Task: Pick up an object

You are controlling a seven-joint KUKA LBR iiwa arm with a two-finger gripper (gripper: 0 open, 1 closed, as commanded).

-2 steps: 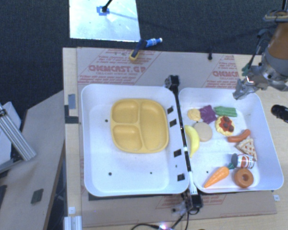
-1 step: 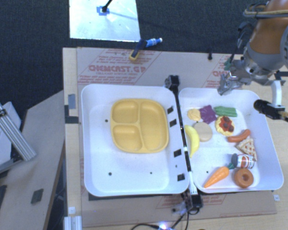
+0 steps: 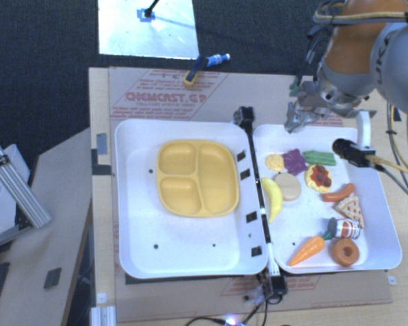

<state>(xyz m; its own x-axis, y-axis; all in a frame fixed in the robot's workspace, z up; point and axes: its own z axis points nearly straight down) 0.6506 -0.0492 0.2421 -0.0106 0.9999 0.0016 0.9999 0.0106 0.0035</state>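
The right bin [image 3: 387, 229] holds several toy foods: a purple piece [image 3: 294, 160], a small yellow round [image 3: 276, 161], green beans [image 3: 319, 157], a spaghetti plate [image 3: 319, 178], a beige disc [image 3: 287, 186], a banana [image 3: 272, 199], a sausage [image 3: 337, 193], a pizza slice [image 3: 349, 209], a small can [image 3: 343, 229], a carrot [image 3: 307, 250] and a donut [image 3: 344, 252]. My gripper [image 3: 294, 123] hangs over the far left corner of that bin, above and behind the purple piece, with nothing seen in it.
A yellow divided plate [image 3: 196, 178] lies in the left bin [image 3: 136, 236]. Black clips run along the divider [image 3: 255, 182] between the bins. A blue and yellow marker [image 3: 205, 62] lies on the cardboard behind the bins, near a silver sheet [image 3: 147, 19].
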